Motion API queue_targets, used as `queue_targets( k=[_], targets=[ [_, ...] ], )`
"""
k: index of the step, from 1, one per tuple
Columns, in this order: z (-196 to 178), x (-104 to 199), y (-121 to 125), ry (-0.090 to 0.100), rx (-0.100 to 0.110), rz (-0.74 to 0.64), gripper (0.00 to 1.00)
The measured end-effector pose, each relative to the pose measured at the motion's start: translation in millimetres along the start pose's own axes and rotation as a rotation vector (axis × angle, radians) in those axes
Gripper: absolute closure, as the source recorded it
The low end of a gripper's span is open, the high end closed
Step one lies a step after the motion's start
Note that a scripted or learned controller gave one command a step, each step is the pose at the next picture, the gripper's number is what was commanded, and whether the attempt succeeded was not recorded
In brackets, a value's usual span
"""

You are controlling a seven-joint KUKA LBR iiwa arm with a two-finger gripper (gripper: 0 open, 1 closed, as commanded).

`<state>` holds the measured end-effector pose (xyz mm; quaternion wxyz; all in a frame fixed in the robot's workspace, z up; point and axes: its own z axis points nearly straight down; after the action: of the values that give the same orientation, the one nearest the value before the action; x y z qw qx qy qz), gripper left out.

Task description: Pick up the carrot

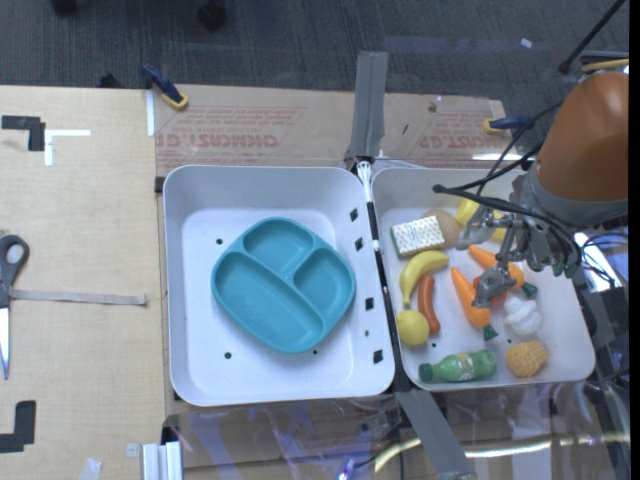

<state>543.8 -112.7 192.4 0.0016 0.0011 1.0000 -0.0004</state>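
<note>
My tool (497,280) over the right bin (570,363)

It hangs just above the carrot (466,298), at three o'clock of the banana (420,270). I cannot tell whether it is open or closed; the carrot lies on the bin floor.

Divided plate (284,284) in left bin (180,268), carrot (466,297) (beside banana (421,270)) in right bin (572,360)

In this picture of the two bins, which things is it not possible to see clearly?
- Gripper in the camera view: its fingers blur into the toys below; whether they touch the carrot is unclear.
- A second orange piece beside the carrot: partly covered by the gripper, its full shape hidden.
- The white toy: too small and pale to identify.
- Scissors: cut off by the left edge.
</note>
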Motion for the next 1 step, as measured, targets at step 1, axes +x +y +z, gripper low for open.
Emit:
queue_targets(
  k=[1],
  targets=[
    [98.0,-14.3,-21.8,0.000,0.000,0.115,0.00]
  ],
)
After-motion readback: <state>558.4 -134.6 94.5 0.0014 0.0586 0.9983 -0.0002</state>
